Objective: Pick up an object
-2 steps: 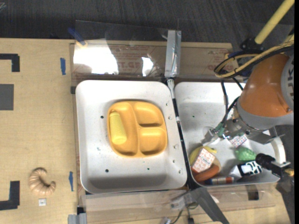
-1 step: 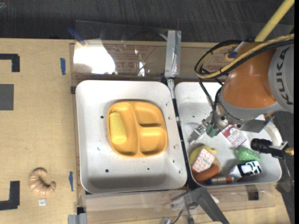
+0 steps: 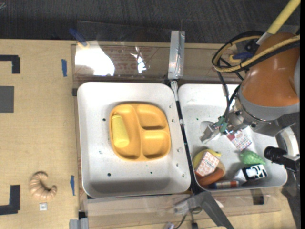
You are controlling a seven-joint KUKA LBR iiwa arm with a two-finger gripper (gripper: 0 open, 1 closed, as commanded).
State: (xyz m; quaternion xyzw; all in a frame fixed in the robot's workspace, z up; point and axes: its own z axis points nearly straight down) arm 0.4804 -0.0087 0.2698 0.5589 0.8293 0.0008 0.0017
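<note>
My gripper (image 3: 209, 130) hangs low over the middle of the right bin (image 3: 200, 101), below the grey and orange arm (image 3: 269, 80). Nothing shows in its grasp. Just in front of it lies a yellow and red object with a white label (image 3: 208, 164), resting on an orange-red piece (image 3: 213, 176). A white card with red print (image 3: 240, 140) lies right beside the gripper. A green object (image 3: 251, 157), a black and white item (image 3: 254, 172) and a marker (image 3: 227, 184) sit along the bin's near right side.
The left bin (image 3: 90, 128) holds a yellow divided tray (image 3: 143, 130) with a yellow cylinder (image 3: 119, 130) in its left compartment. A tan croissant-shaped toy (image 3: 43, 185) lies on the bench at the left. Cables (image 3: 238, 51) loop above the arm.
</note>
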